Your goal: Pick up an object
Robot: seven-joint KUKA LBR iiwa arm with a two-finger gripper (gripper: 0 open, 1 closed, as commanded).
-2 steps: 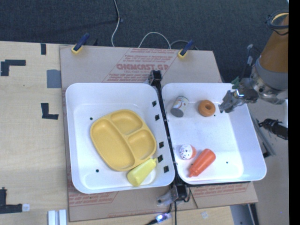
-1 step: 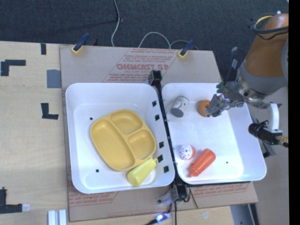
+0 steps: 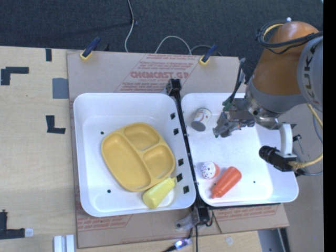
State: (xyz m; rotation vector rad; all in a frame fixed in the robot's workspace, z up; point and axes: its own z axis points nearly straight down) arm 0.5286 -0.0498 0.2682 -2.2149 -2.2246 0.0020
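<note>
In the right bin (image 3: pixel 273 190) an orange carrot-shaped toy (image 3: pixel 226 181) lies near the front, with a small white ball with red dots (image 3: pixel 208 169) just left of it. A small grey and white cup (image 3: pixel 200 118) lies on its side near the bin's back left. My gripper (image 3: pixel 224 127) hangs over the middle of this bin, to the right of the cup and behind the carrot, with nothing visible between its dark fingers. The left bin (image 3: pixel 86 140) holds a yellow divided plate (image 3: pixel 138 155) and a pale yellow block (image 3: pixel 158 192) at its front edge.
A black divider (image 3: pixel 181 135) runs between the two bins. Both bins rest on a cardboard sheet (image 3: pixel 157 72) held by blue and yellow clamps (image 3: pixel 90 47) at the back. A black part on the arm (image 3: pixel 275 158) sticks out over the right bin's right side.
</note>
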